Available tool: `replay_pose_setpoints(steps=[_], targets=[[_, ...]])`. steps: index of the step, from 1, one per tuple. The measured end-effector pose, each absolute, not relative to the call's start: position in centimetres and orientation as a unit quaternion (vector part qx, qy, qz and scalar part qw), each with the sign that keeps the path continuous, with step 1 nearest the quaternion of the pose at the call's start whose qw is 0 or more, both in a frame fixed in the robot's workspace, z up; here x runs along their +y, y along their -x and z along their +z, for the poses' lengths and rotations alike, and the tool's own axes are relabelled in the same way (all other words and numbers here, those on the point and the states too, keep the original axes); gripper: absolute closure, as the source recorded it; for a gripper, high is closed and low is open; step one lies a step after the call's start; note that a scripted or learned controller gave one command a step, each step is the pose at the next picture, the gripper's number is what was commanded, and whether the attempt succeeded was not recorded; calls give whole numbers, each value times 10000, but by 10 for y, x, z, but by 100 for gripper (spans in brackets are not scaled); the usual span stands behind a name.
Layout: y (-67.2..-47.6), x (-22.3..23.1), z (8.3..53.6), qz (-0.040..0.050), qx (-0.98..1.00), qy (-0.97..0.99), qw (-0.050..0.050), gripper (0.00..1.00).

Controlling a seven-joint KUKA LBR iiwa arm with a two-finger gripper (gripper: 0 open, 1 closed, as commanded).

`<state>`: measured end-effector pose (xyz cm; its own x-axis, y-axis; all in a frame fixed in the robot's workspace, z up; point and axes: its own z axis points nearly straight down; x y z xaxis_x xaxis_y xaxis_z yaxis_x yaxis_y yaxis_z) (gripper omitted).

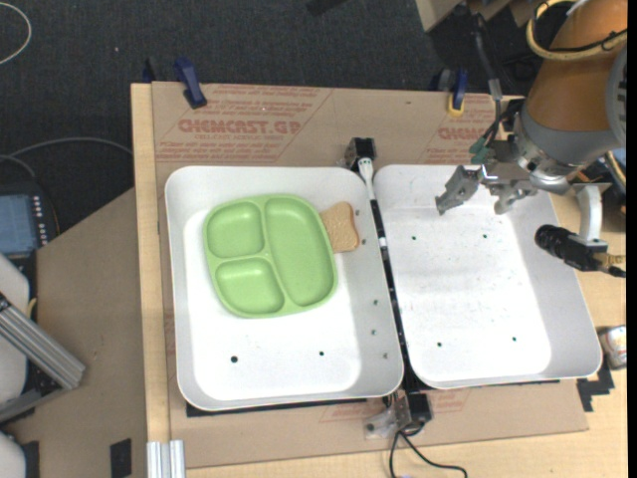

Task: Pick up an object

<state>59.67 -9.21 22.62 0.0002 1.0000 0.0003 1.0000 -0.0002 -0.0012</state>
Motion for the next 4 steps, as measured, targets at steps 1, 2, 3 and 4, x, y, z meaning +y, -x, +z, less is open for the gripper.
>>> replay_pose_setpoints(steps=[1, 2, 3, 4], targets=[[-597, -92, 237, -6, -7074, 7068, -9, 100], [-599, -56, 399, -72, -7092, 7049, -77, 100], [-601, -53, 546, -69, -7079, 7062, -88, 100], [-520, -38, 436, 44, -7068, 7074, 55, 100]])
